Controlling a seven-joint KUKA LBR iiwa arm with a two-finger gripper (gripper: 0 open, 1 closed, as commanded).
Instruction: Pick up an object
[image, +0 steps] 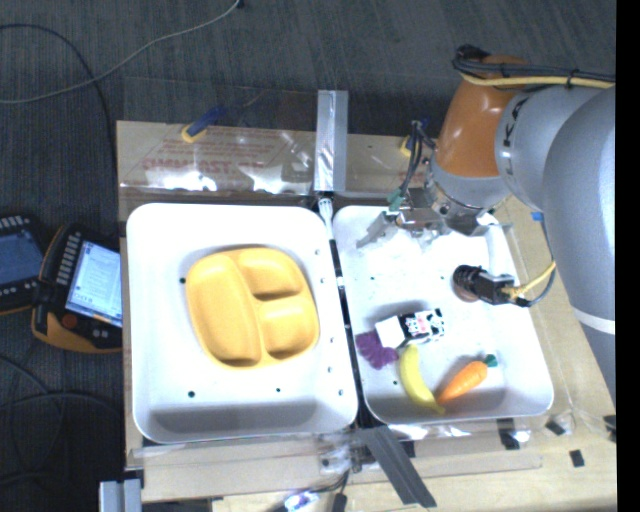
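The right bin holds a yellow banana, an orange carrot, a purple piece and a small black-and-white block, all clustered at its front. My gripper hangs over the back of this bin, well away from the cluster. It is open, with one grey finger splayed to the left and nothing between the fingers. The orange band of the arm rises behind it.
The left bin holds a yellow divided plate. A black cylinder on a yellow cable sits over the right bin's right side. A handheld controller lies left of the bench. A clear plastic sheet lies behind the bins.
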